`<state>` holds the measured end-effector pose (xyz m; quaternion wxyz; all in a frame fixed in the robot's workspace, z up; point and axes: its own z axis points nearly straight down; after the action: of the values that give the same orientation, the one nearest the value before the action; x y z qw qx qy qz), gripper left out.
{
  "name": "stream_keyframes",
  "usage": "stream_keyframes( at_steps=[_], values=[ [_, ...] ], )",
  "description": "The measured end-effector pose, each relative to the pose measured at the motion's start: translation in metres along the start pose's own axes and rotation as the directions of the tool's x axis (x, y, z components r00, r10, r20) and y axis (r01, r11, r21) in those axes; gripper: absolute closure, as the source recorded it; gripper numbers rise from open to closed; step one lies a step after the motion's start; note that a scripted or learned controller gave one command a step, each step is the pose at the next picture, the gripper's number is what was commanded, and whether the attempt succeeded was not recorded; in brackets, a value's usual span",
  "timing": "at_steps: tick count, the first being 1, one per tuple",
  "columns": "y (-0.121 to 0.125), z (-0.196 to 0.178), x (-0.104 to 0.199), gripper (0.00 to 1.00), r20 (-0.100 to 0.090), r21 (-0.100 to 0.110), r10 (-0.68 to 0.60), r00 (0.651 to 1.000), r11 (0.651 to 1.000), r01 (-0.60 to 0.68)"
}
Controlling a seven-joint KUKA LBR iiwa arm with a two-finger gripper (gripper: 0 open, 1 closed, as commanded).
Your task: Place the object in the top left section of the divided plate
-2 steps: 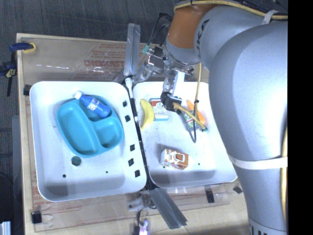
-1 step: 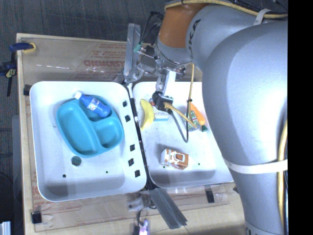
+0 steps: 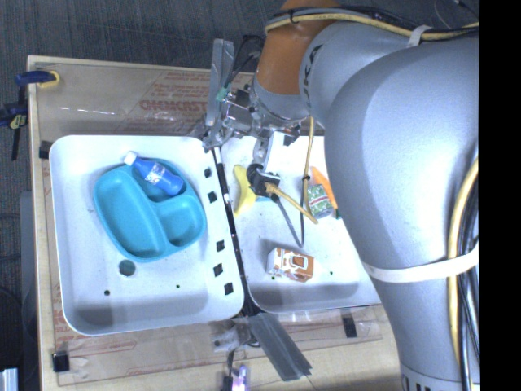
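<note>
Bottle lies on the divided plate, arm above the bin divide

Tabletop carries two shallow white bins side by side. Inside the left bin sits a blue divided plate, and a small blue bottle with a white cap lies tilted across the plate's upper section, its cap pointing up and to the left and reaching just past the plate's rim. A small dark round mark shows on the bin floor just below the plate's lower left edge.

The grey arm with its orange band reaches in from the right, and its end effector hangs over the upper end of the ridge where the two bins meet, apart from the bottle. Whether its fingers are spread or pressed together cannot be told at this angle; nothing is seen between them.

In the right bin, a yellow banana-like object lies close to the dividing ridge, a green and orange packet lies partly under the arm, and a small orange and white box rests lower down
</note>
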<state>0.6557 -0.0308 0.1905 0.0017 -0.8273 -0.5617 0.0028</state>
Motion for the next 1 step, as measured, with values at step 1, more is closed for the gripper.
stream_keyframes(
  at_steps=[1],
  values=[
    [-0.002, -0.0013, 0.007, 0.0, -0.003, -0.004, 0.221, 0.975, 0.975, -0.221]
  ],
)
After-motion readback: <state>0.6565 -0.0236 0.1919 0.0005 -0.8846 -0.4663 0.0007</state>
